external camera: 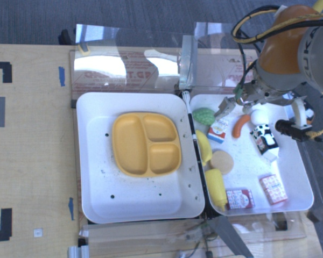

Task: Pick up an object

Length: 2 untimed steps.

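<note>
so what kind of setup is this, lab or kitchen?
Most likely a robot lab bench for pick trials, not a kitchen. Two white bins sit side by side: the left bin holds a yellow divided plate, the right bin holds toy food such as a sausage. Clear panels stand behind them.

The grey and orange arm (290, 47) is cut off by the right edge and hides the far right corner of the right white bin (299, 190). Print on the small red-and-white packets (273, 189) is too small to read.
</note>
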### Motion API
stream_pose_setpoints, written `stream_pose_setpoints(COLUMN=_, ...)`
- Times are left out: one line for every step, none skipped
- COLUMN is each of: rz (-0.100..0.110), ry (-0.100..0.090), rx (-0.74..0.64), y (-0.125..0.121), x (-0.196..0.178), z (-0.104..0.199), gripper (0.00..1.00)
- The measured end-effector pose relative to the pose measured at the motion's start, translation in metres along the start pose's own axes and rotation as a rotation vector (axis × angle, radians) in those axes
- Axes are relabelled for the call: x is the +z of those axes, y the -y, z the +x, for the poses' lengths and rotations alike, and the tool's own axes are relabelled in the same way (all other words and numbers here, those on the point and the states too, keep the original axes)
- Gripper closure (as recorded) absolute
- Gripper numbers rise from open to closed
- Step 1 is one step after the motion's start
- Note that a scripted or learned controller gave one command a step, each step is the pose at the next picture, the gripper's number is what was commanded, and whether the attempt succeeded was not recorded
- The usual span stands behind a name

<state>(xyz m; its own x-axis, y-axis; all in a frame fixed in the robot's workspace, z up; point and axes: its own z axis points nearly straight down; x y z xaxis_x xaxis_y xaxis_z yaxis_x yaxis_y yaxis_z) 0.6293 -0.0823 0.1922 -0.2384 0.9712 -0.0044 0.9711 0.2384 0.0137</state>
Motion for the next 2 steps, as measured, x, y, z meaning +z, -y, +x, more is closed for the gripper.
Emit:
stream_pose_setpoints(rz=0.012, ry=-0.003, rx=0.001, y=0.003, x=0.007, z=0.001, gripper=0.00)
stream_pose_setpoints(rz=-0.009, ry=0.005, rx=0.007, y=0.014, x=0.086, z=-0.019, gripper=0.00)
